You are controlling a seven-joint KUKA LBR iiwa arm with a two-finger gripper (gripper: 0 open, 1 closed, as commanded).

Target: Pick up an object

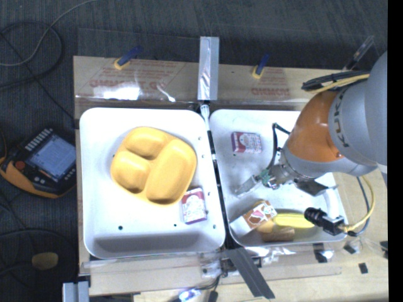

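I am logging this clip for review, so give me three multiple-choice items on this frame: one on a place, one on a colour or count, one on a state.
1. Where does the big yellow object lie?
A. in the left bin
B. in the right bin
C. on the floor

2. How many small red-and-white cartons lie in the two bins together?
A. none
B. two
C. five

3. How does the banana lie?
A. standing upright against the wall
B. flat on the bin floor
C. hanging from the arm

Key: 1 A, it rests on the floor of the left bin. 2 B, one carton lies by the yellow object and another carton lies in the right bin. 3 B, it lies flat near the front wall, next to a snack pack.
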